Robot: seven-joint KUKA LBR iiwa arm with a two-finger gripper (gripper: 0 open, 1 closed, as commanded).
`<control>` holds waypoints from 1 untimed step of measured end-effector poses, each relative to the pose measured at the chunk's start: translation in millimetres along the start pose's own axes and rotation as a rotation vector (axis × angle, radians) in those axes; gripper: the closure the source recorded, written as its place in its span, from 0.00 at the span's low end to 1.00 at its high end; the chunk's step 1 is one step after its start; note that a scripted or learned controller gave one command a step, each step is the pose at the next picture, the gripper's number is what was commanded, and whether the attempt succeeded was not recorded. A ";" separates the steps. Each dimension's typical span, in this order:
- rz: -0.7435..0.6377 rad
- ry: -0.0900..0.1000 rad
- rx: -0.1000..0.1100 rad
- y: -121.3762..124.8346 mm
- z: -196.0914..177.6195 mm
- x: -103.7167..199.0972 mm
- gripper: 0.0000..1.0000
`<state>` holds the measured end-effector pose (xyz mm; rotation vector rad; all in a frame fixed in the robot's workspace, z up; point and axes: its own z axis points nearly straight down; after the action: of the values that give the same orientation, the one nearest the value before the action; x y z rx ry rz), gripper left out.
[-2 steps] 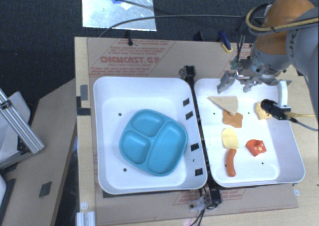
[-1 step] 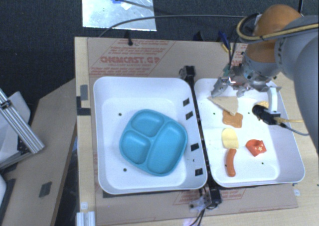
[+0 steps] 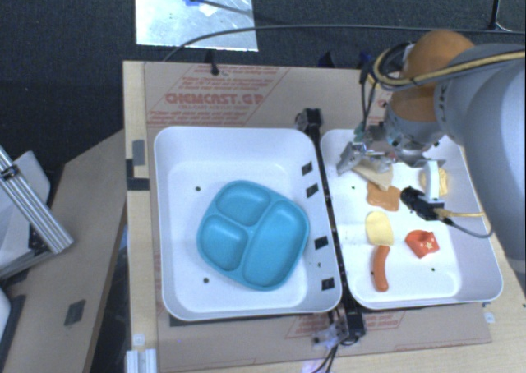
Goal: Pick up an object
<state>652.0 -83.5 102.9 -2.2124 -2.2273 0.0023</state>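
Where the gripper (image 3: pixel 359 155) hovers, toy foods (image 3: pixel 380 232) lie close.

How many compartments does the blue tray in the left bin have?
3. The blue tray has two smaller compartments along its left side, one upper, one lower, and one large compartment on the right.

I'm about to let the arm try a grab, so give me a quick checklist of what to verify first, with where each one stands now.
1. Gripper is over the right bin: ok.
2. Something sits under it to grab, the tan wedge: ok.
3. Wedge is between the fingers: cannot tell.
4. Wedge stands apart from the orange piece: not ok, they look to touch.
5. Hot dog, yellow piece and red piece lie away from the gripper: ok.
6. Blue plate stays in the left bin: ok.
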 end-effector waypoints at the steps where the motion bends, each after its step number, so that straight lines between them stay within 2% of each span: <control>1: -0.002 -0.005 -0.023 6.2 10.2 -0.6 0.00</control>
<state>658.2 -84.1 92.6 -2.2245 -2.2430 -0.0170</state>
